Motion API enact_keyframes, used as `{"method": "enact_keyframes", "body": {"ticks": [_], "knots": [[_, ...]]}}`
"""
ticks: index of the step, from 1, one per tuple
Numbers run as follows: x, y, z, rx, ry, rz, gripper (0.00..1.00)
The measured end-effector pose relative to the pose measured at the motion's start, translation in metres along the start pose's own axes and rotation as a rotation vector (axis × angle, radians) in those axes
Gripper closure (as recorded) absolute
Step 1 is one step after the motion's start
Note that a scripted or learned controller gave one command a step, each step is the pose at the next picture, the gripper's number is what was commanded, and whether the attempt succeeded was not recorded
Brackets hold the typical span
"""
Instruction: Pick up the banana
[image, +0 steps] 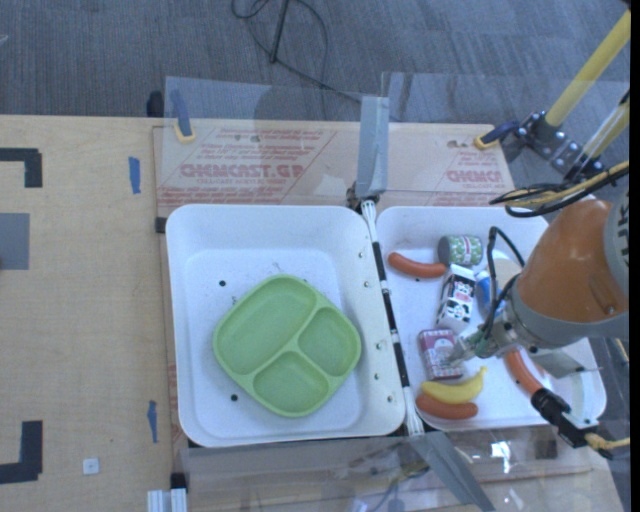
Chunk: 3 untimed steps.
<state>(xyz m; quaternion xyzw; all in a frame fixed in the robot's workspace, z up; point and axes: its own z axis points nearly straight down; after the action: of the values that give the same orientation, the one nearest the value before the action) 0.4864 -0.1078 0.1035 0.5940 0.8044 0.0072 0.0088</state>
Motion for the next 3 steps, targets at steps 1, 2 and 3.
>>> {"method": "enact_keyframes", "body": {"ticks": [1, 2, 3], "knots": [[0.000, 0.000, 0.000, 0.001, 0.000, 0.000, 0.00], [-0.019, -0.010, 0.015, 0.013, 0.005, -0.216, 0.00], [-0.022, -0.009, 0.004, 0.007, -0.003, -0.212, 1.00]]}}
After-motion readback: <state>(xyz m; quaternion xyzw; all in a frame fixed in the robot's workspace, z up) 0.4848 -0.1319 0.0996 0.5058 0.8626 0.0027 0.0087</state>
